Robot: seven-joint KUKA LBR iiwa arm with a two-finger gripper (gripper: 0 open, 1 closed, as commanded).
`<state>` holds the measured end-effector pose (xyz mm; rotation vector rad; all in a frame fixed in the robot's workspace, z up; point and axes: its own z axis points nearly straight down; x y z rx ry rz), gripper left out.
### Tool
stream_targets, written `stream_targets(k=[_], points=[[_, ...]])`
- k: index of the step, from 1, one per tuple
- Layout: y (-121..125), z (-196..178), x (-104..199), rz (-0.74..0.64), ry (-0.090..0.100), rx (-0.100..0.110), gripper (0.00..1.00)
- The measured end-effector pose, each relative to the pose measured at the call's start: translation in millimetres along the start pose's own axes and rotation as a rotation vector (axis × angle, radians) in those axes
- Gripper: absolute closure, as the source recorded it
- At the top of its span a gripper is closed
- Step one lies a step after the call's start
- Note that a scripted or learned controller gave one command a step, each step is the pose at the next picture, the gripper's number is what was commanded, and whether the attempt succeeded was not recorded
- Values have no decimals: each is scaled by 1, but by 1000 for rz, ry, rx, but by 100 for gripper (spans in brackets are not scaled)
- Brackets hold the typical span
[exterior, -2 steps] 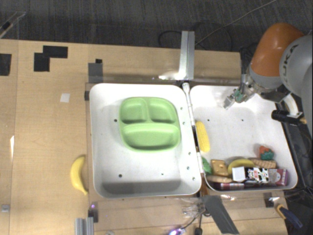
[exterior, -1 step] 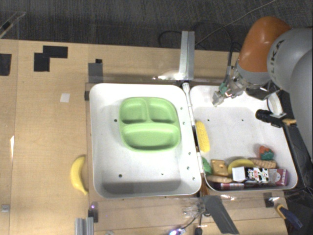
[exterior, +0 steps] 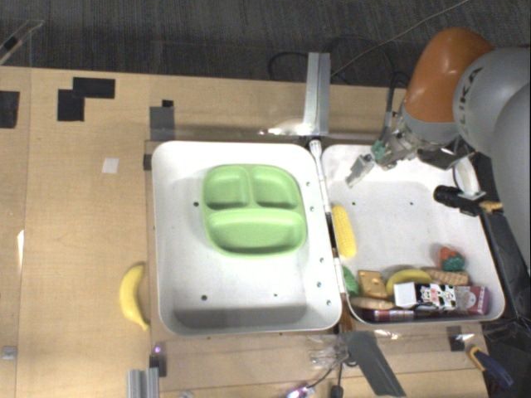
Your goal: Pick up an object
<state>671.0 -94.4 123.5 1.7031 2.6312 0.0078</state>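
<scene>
Corn cob (exterior: 343, 230) is lying by the right bin's (exterior: 415, 197) left wall, while the gripper (exterior: 362, 169) is hovering apart, fingers slightly spread, gripping nothing.

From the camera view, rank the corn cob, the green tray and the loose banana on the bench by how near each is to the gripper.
Measured from the gripper, at the back of the right bin:
1. Corn cob, at the right bin's left wall.
2. Green tray, in the middle of the left bin.
3. Banana, on the bench outside the left bin's front left corner.
</scene>
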Motion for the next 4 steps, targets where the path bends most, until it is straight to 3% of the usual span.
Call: stream_targets(k=[1, 2, 3, 4], points=[[-1, 28, 0, -35, 0, 9, 0], [3, 17, -2, -39, -12, -7, 100], [-23, -35, -9, -306, -2, -1, 100], [-22, 34, 2, 91, -1, 0, 100]])
